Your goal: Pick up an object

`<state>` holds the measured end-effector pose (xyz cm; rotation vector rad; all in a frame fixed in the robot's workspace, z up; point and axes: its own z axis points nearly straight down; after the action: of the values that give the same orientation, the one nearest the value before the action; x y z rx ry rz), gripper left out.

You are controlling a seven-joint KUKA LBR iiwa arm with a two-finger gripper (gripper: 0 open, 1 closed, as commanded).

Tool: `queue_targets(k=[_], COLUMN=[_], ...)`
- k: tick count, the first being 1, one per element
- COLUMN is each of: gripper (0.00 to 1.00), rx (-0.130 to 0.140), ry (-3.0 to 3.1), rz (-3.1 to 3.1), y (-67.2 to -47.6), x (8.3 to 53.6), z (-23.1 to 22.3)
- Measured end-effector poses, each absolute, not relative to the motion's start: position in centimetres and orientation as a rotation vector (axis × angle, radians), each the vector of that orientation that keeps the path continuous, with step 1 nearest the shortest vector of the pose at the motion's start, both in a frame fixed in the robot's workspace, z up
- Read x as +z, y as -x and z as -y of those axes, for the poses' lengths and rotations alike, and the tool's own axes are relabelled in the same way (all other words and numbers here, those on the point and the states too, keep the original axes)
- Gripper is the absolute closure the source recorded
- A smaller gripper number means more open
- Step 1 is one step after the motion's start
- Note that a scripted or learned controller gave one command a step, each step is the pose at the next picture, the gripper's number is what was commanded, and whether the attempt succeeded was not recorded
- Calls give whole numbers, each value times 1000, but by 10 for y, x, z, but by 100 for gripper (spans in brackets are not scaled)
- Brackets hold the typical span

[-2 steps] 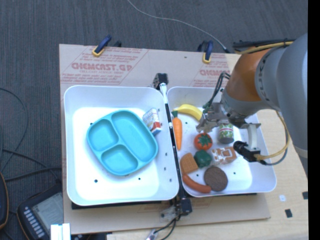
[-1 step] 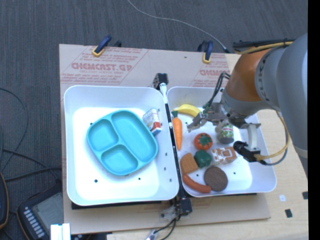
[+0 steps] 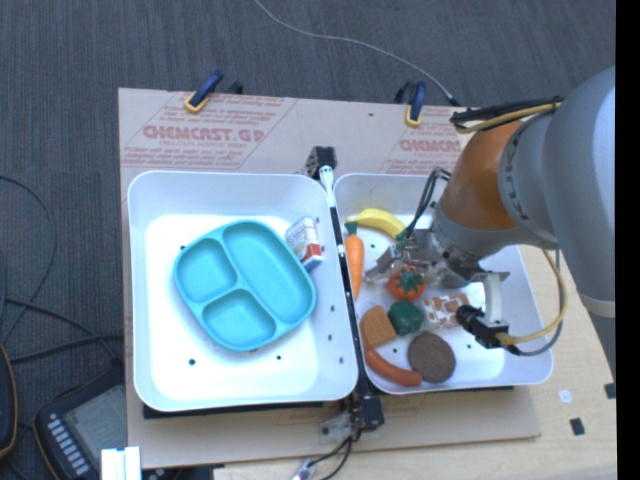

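Note:
My gripper (image 3: 404,264) hangs low over the right bin (image 3: 520,368), just above a red-orange tomato-like toy (image 3: 405,286). Around it lie a yellow banana (image 3: 376,221), an orange carrot (image 3: 354,259), a green toy (image 3: 405,317), a tan biscuit-like piece (image 3: 377,326), a brown round patty (image 3: 432,356), a red-orange sausage (image 3: 392,370) and a small printed packet (image 3: 444,309). The wrist and arm hide the bin's right-hand middle. Nothing can be seen lifted off the bin floor.
The left bin (image 3: 160,368) holds a blue divided plate (image 3: 243,283) and a small white-and-red packet (image 3: 306,239) by its right wall. A ridge (image 3: 340,298) separates the bins. Clamps (image 3: 204,90) hold the cardboard base at the back.

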<state>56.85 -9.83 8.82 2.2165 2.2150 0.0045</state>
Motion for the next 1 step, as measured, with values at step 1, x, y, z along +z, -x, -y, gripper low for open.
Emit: queue_targets(k=[1], gripper=[100], rx=[8], ry=[-2215], rz=[-2212], y=[-570], x=[99], z=[99])
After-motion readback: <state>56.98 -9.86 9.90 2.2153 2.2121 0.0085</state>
